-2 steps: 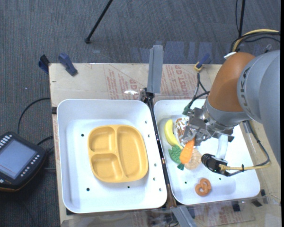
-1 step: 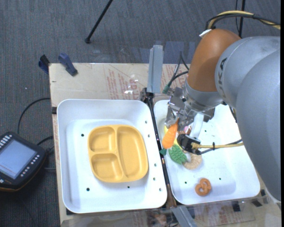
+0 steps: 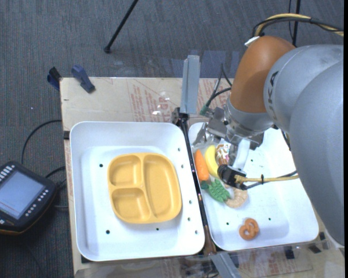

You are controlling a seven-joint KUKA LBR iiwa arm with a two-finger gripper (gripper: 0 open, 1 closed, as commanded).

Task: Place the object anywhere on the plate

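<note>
Where the object lies: which item is meant cannot be told; every candidate is seen in the right bin [image 3: 278, 213], and nothing is seen on the plate [image 3: 144, 187].
Plate: yellow, three compartments, set in the left bin [image 3: 87, 155], well apart from the pile, with both bins' inner walls between.
Pile: a carrot [image 3: 201, 165], a banana [image 3: 211, 157] and a green item [image 3: 216, 190] are packed touching, close against the right bin's left wall; a pale ring [image 3: 238, 199] is just beside the green item; a pretzel [image 3: 249, 229] is set apart, nearer the front.
Arm [image 3: 261, 80]: brought in from the right, with the wrist low over the banana and a round brownish item [image 3: 222, 152].
Jaws: hidden under the wrist; how far they are open, and whether anything is held, cannot be told.
Risk, grasp: since the items touch, two may be caught together, or a neighbour may be nudged and nothing gripped.
Risk, wall: with the pile so near the wall, a jaw may be driven onto the rim.
Risk, carry: a smooth, curved item pinched off-centre may be lost while the two walls are crossed, and dropped between the bins.
Risk, release: a round item let go over a divider ridge may be rolled off the shallow plate.
</note>
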